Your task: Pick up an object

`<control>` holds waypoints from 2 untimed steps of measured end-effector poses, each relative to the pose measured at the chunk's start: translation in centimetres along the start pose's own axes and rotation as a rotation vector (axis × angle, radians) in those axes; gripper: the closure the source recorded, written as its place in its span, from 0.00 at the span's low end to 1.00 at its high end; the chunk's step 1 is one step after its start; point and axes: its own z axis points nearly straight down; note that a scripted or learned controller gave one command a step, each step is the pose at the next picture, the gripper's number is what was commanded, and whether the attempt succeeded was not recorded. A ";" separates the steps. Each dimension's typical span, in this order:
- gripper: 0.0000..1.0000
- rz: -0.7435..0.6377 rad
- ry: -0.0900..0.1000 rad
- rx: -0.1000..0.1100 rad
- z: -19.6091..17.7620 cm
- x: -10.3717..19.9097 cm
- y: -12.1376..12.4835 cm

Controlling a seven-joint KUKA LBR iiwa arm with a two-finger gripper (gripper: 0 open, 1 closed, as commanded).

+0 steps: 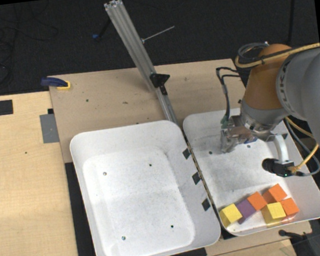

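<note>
A grey KUKA arm (pixel 295 86) with an orange band above its wrist reached in from the right and hung over the upper part of the right bin (pixel 226 165), its jaws (pixel 230 142) pointed down at the bare white floor of the bin. Whether the jaws were spread or closed could not be told from the overhead view, and nothing was seen between them. The objects lay well apart from the jaws, clustered in the near right corner of the same bin: a yellow block (pixel 231 213) at the left end, a purple block (pixel 246 209) touching it, an orange block (pixel 257 201) just beside that, a second yellow block (pixel 273 212) and two further orange blocks (pixel 278 192) (pixel 290 206) at the right end. The left bin (pixel 83 164) stood beside the right one on the wooden surface (pixel 22 195). A slanted metal rail (pixel 134 46) rose behind the bins, and a blue clamp (pixel 54 82) sat at the surface's far edge.
</note>
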 end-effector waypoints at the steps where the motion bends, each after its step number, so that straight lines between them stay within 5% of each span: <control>1: 1.00 0.000 -0.001 -0.005 -4.4 -0.6 -0.5; 2: 1.00 -0.003 -0.002 -0.008 -9.4 -1.4 0.3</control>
